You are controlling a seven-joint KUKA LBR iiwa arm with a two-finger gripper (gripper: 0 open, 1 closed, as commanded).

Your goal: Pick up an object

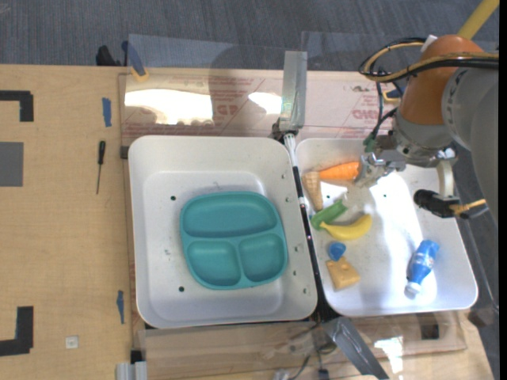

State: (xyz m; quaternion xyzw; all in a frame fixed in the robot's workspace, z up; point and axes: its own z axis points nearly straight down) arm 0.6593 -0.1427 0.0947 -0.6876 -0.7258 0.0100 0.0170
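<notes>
Currently on the bench [55, 252]: two shallow white bins side by side, with the arm [432, 101] reaching in from the right over the right bin.

Left bin [150, 165]: one teal divided tray [234, 240] with three compartments, lying flat near the middle of the floor.

Right bin [380, 287], seven loose items:
- orange toy carrot [341, 171], lying crosswise near the far wall;
- tan cone-shaped piece [313, 187], against the wall shared with the left bin, just beside the carrot;
- green vegetable piece [326, 214], nearer the camera than the cone and touching the banana;
- yellow toy banana [350, 228], curved, near the bin's middle;
- small blue piece [337, 251], just beside the banana on the near side;
- tan block [343, 274], just beside the blue piece, towards the near wall;
- blue bottle [421, 266] with a white cap, lying tilted by the right wall, well apart from the other items.

Gripper [356, 192]: low over the right bin, tip between the carrot and the banana and close to the green vegetable piece. How far open it is cannot be told from this angle, and nothing can be made out in its grasp. All seven items rest on the bin floor.
</notes>
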